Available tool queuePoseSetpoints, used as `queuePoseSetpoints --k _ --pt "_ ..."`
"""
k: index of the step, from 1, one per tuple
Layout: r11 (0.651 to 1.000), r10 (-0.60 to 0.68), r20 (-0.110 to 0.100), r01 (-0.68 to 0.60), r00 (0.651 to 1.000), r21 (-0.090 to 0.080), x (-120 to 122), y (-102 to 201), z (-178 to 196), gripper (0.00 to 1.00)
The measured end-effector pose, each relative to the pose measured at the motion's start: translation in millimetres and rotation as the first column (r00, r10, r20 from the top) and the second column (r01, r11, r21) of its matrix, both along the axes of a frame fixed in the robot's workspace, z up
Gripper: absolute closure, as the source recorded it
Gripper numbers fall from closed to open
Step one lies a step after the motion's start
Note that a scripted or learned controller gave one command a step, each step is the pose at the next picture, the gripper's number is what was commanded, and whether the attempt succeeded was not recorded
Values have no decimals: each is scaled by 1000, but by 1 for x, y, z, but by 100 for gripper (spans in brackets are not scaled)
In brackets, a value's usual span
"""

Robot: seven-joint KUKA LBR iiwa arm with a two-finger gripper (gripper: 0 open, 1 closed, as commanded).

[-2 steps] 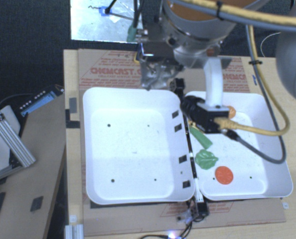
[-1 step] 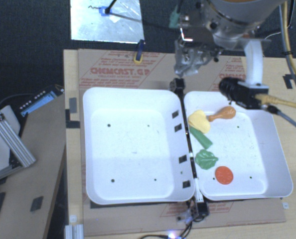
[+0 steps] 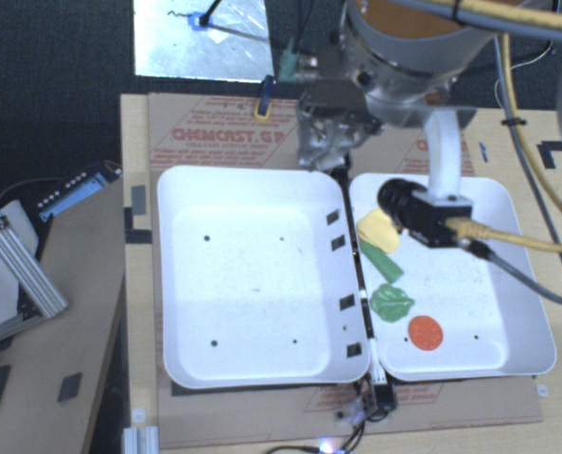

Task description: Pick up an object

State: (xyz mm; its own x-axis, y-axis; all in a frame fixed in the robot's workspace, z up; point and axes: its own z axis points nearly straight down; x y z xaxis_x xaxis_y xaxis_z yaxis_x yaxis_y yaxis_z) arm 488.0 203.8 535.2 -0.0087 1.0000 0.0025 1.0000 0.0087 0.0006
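Two white bins are sitting side by side on the bench (image 3: 139, 282), the left bin (image 3: 253, 272) and the right bin (image 3: 508, 348). Nearest, an orange disc (image 3: 426, 333) is lying in the right bin, with a green leaf (image 3: 392, 303) touching it at ten o'clock. Farther back, a green strip (image 3: 382, 261) is running toward a yellow piece (image 3: 377, 231). At the far rim between the bins, the end effector (image 3: 326, 151) is hanging; whether it is apart or together I cannot tell.
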Motion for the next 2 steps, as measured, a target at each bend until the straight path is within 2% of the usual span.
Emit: queuePoseSetpoints --k 1,2 --pt "1000 -1 1 1 1000 0 -2 32 0 100" --pt "1000 -17 2 17 1000 -5 56 -50 -9 100"
